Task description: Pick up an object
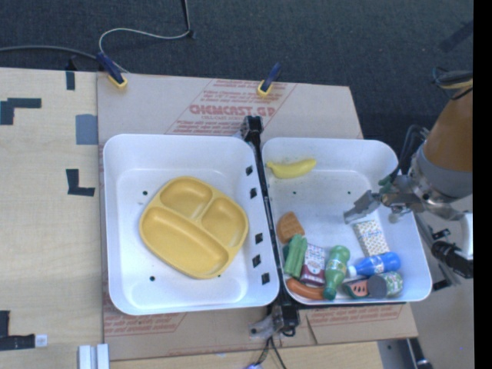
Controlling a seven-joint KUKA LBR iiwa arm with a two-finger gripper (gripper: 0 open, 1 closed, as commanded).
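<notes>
Right bin [330, 151], with a heap of toy groceries along its near wall. The gripper [372, 203] hovers above the patterned packet [371, 237], fingers spread and empty, presumably poised to descend on it; banana [291, 167] far side.

You can't read the print on the patterned packet [372, 237]; the arm [450, 148] is cut off at the right edge; the jaws are too blurred to judge.

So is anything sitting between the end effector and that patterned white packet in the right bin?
Nothing visible does. The end effector is just above the patterned packet, with bare bin floor between them. The blue bottle lies on the packet's far side.
</notes>
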